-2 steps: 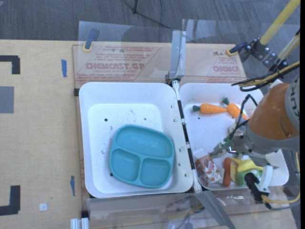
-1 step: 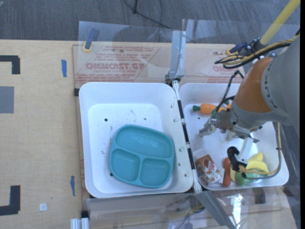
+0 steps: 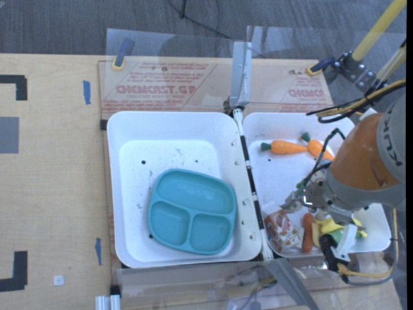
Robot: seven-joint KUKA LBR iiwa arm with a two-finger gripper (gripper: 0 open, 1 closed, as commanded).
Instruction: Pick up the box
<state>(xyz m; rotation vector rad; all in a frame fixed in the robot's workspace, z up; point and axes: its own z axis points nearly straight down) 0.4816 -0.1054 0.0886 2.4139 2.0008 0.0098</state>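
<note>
Currently, camera view: two white bins are seen side by side on the tabletop (image 3: 51, 192). The left bin (image 3: 122, 134) is occupied by a teal divided tray (image 3: 191, 210), lying flat toward the bin's near side, three compartments up.

The right bin (image 3: 274, 173) is entered by the arm (image 3: 368, 157) from the right, orange band uppermost, wrist hung over the bin's near-right part. The gripper (image 3: 308, 197) is seen low over the bin floor, just above the clutter at the near edge. Whether the jaws are spread or pressed together cannot be told; they are masked by the wrist body and cabling.

The box (image 3: 282, 231), a small flat pack with a red-and-white print, is seen lying on the bin floor at the near-left corner, just beside the bin's left wall. It is located just below-left of the gripper. Contact cannot be confirmed; nothing is seen between the jaws.

A red sausage-like item (image 3: 308, 231) lies just beside the box on its right. Yellow pieces (image 3: 330, 226) are partly hidden under the wrist. Two toy carrots (image 3: 288, 147) are seen at the bin's far side, well apart from the box.
</note>
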